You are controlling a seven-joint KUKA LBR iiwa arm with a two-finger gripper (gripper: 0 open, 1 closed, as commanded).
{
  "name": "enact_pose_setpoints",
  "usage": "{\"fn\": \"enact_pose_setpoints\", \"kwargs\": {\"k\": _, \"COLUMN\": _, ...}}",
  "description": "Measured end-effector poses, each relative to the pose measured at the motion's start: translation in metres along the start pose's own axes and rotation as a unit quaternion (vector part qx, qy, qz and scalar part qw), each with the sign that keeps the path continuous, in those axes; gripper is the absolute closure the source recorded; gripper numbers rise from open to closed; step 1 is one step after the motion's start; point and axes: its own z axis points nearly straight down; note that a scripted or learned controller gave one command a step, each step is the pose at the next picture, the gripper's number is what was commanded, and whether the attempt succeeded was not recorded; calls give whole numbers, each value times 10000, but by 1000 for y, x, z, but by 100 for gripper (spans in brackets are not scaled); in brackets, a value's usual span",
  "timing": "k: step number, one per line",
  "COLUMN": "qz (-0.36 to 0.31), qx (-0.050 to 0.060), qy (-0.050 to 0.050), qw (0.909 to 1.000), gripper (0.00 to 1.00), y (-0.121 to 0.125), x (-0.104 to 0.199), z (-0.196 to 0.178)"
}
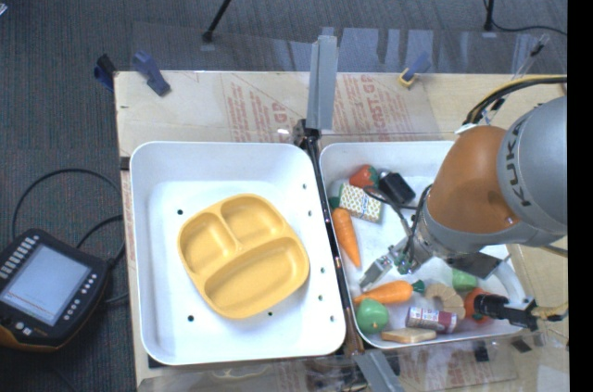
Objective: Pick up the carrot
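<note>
grey carpet surrounds the wooden counter, which carries two shallow white bins side by side. my jaws hang over the right bin, slightly parted with nothing between them. one slim orange carrot lies along that bin's left wall; a plumper orange carrot rests just below my jaws, near the front edge. the left bin holds a yellow divided plate. nothing is lifted yet; closing and raising remain, i judge.
</note>
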Motion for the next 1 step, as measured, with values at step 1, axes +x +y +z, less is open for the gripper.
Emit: {"fn": "enact_pose_setpoints", "kwargs": {"k": 1, "qz": -285, "qx": -44, "qy": -39, "qw": 9996, "gripper": 0, "y": -19, "x": 23, "z": -104}}
